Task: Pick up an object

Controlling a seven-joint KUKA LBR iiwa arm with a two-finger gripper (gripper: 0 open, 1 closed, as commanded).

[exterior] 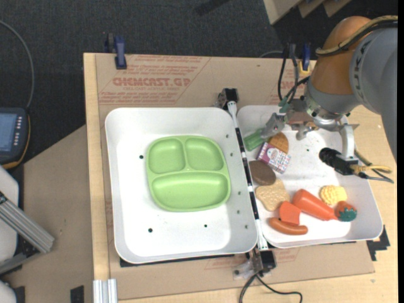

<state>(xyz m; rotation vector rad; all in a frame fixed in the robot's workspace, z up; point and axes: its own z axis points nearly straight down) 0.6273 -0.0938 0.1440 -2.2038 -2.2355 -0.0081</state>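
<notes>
Down at the near end of the right bin (371, 225), a smooth red sausage (287, 226) lies flat. Just behind it is a pointy orange carrot (314, 204), and they touch. To the right sit a small red tomato (346, 213) with a green top and a bumpy yellow corn (331, 195), close together. A flat tan cookie (271, 196) with a wavy edge lies by the bin's left wall. Behind it is a round, dark brown patty (261, 172). Next comes a purple and pink packet (276, 159), a bit tilted. A brown bread piece (280, 143) touches its far side, and a green stick (254, 139) leans near the wall. All this toy food looks like shiny plastic. The left bin (120, 169) holds a soft green plate (187, 172) with round corners and three parts. Farther back, the gripper (289, 128) hangs over the far part of the right bin, just past the bread piece. Its two grey metal jaws are spread apart, with nothing between them. The arm (353, 62) comes in from the right, fat and round, grey with an orange band, and it bends down toward the bin. Both bins sit on a brown board (151, 81) with red letters. A blue clamp (118, 49) grips its far edge.
</notes>
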